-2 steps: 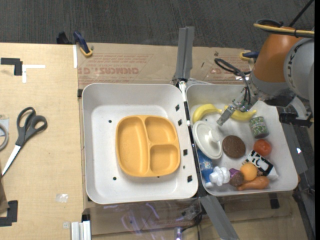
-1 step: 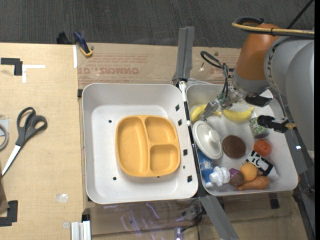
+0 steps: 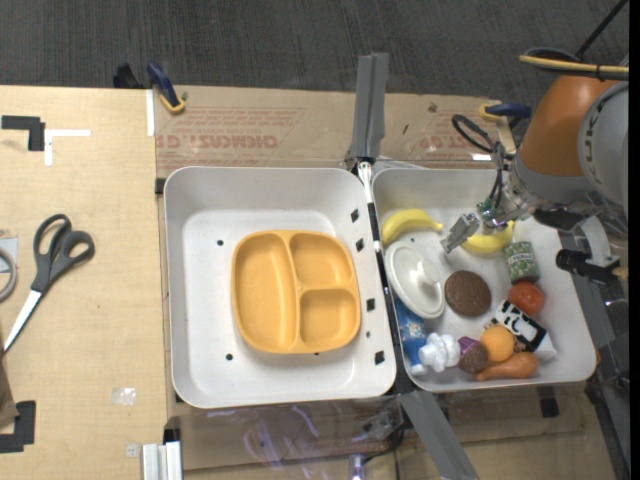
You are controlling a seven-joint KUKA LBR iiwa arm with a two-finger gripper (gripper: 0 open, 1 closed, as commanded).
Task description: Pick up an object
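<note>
Arm: the grey KUKA arm (image 3: 590, 138), with its orange band, is reaching in from 3 o'clock and bending down over the right bin.
Gripper: the gripper (image 3: 470, 230) is hanging low over the upper middle of the right bin (image 3: 570, 368); whether its fingers are spread or pressed together I cannot tell, and nothing is showing between them.
Banana: the yellow banana (image 3: 408, 223) is lying at about 10 o'clock in the right bin, its far end passing under the gripper toward 3 o'clock; touching or not, I cannot tell.
White dish: a white dish (image 3: 415, 278) is sitting just at 6 o'clock of the banana, against the bin's left wall.
Brown disc: a round brown disc (image 3: 467, 292) is resting just at 3 o'clock of the white dish, at 6 o'clock of the gripper.
Green box: a small green box (image 3: 520, 261) is standing at 3 o'clock of the gripper.
Tomato: a red tomato (image 3: 526, 296) is sitting at 6 o'clock of the green box.
Bottom heap: an orange (image 3: 497, 343), a carrot (image 3: 510, 368) and a white crumpled piece (image 3: 436, 352) are crowding the bin's 6 o'clock edge.
Left bin: the left bin (image 3: 200, 298) is bearing a yellow divided tray (image 3: 296, 291) at its middle.
Bench: scissors (image 3: 45, 263) are lying on the bench at 9 o'clock, well apart from both bins.
</note>
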